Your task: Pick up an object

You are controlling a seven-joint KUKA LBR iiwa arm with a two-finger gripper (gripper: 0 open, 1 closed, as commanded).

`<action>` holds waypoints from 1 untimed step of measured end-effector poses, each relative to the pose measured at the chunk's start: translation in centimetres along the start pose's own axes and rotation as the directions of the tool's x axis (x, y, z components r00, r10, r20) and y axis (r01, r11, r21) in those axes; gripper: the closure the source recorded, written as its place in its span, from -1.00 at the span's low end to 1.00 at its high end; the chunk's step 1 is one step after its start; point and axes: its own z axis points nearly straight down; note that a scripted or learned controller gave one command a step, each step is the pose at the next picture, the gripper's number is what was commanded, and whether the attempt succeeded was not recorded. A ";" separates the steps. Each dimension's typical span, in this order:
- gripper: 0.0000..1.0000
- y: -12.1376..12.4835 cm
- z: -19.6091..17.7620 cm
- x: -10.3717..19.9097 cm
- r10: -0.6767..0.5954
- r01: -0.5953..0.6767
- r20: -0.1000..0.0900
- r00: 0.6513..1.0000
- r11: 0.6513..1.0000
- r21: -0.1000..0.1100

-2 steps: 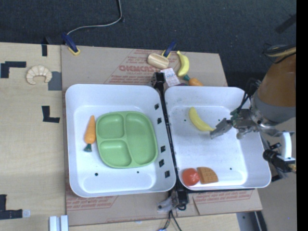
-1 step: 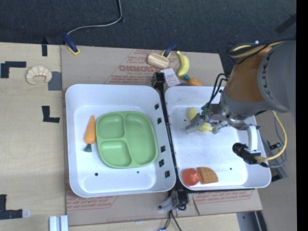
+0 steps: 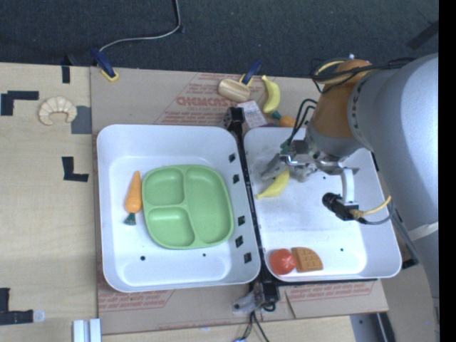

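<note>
Your gripper sits low in the right bin, right at the banana (near the left wall); whether the tool is spread or pinching, you cannot tell.

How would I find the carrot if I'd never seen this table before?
Look at the left white bin, the one holding the green divided plate. The carrot lies just off the plate's left edge, on the bin floor. It is the bin's only orange thing, long and thin with a dark green end.
</note>
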 end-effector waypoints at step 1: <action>1.00 0.0 -1.0 0.0 -0.001 0.001 0.000 1.000 1.000 0.001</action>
